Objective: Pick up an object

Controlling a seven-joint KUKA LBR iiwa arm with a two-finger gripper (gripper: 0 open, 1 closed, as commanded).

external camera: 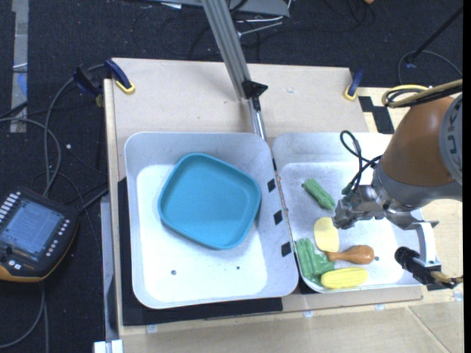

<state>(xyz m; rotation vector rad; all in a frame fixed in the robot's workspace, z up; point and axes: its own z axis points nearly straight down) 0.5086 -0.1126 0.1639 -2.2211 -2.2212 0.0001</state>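
The gripper (pixel 346 215) is too dark and small to read, and the arm (pixel 423 153) is cut off by the right edge.

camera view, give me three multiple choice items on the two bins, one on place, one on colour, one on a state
1. Where does the blue plate lie?
A. the left bin
B. the right bin
C. the bare bench

2. What colour is the toy corn cob?
A. red
B. yellow
C. purple

3. How does the gripper stand?
A. over the blue plate
B. off the bench
C. over the right bin, beside the pale yellow piece

Answers: 1 A, the plate fills much of the left bin. 2 B, the cob at the right bin's near edge is yellow. 3 C, the arm reaches in above the toy food.
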